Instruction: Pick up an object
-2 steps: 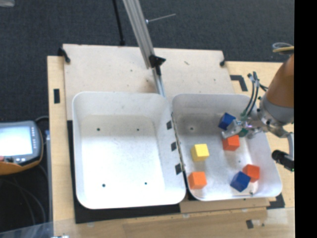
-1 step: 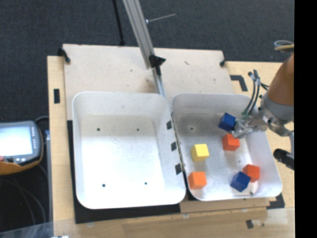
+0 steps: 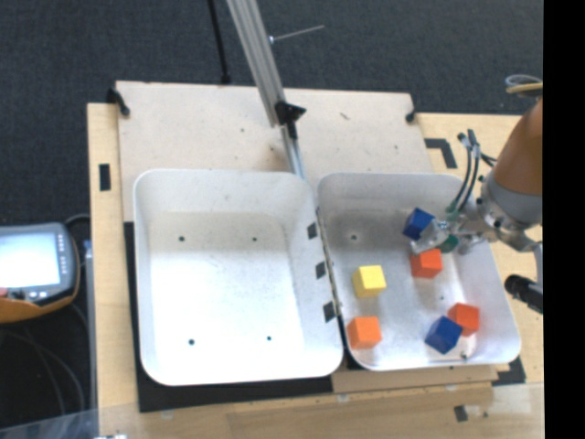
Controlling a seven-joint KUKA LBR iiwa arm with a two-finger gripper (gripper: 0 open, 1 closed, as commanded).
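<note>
**Ana:** Nearest the camera, along the near wall of the right bin (image 3: pixel 494 359), sit an orange cube (image 3: pixel 365 331) at the left and a blue cube (image 3: pixel 443 335) touching a second orange cube (image 3: pixel 465 317) at the right. Farther in lies a yellow cube (image 3: pixel 370 280), well apart from the others.

**Ben:** And the gripper (image 3: pixel 445 237)?

**Ana:** It reaches in from the right, farther back, low between a blue cube (image 3: pixel 419 223) on its far-left side and an orange cube (image 3: pixel 426 263) just near of it. Whether it is released or clenched cannot be told; nothing shows between its tips.

**Ben:** Risks?

**Ana:** Probably a nudge rather than a grasp: both cubes sit just beside the tips, so closing may push one away or catch an edge only. The bin's right wall is near the wrist, limiting room there.

**Ben:** Open room?

**Ana:** Toward the bin's middle and far-left corner. The left bin (image 3: pixel 146 245) offers wide floor.
</note>
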